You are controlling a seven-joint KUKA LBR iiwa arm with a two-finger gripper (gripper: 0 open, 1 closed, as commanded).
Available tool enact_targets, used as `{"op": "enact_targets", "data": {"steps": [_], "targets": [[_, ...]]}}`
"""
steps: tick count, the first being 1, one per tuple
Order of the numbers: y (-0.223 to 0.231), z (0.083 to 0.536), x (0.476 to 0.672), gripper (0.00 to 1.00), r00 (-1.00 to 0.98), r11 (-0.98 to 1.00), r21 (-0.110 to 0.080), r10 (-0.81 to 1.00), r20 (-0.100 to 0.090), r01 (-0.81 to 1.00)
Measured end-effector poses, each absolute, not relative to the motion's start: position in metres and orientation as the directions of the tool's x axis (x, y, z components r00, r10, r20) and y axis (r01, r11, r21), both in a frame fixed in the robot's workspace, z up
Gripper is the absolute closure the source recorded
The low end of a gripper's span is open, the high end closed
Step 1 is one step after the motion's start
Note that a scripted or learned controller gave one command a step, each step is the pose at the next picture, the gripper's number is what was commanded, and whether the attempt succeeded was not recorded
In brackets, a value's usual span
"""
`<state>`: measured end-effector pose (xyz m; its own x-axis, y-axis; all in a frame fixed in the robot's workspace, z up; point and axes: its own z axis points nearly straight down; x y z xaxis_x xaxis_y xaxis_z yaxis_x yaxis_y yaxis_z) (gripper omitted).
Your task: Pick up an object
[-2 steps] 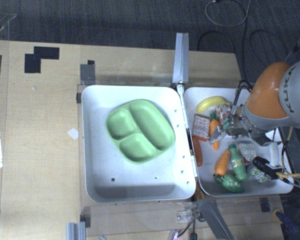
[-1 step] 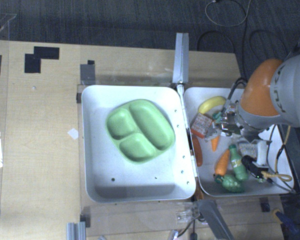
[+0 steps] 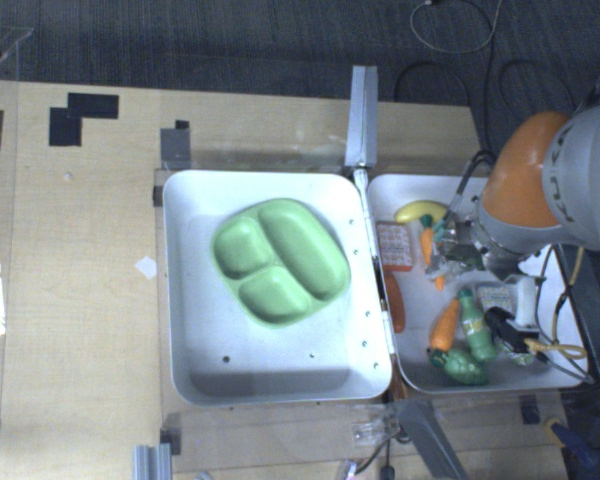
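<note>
Nothing lifted yet, by the look of it: every item lying in a bin, the pick left to do. Largest first: left bin [image 3: 185,298], shallow white, rounded corners, smooth with a dull sheen, bearing a green divided plate [image 3: 280,260], three soft lobed wells, matte plastic. Right bin [image 3: 412,378], same white make, crowded with small toy food. Arm [image 3: 570,183], grey shell with glossy orange band, bent low over that bin. Gripper [image 3: 450,250] down among the items, near the banana; grip cannot be told. Then red-printed flat packet [image 3: 394,244], green bottle [image 3: 475,330], yellow banana [image 3: 420,211], curved and smooth; orange carrot [image 3: 444,326], tapered; green leafy piece [image 3: 462,367], lumpy; thin red-brown stick [image 3: 396,303] beside the bin wall.
</note>
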<state>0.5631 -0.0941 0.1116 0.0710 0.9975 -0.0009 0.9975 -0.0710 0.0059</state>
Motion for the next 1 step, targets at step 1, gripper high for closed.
{"op": "enact_targets", "data": {"steps": [1], "targets": [[-0.0395, 0.2502, 0.5508, 1.0, 0.076, -0.076, 0.006, 0.997, 0.0, 0.997]]}}
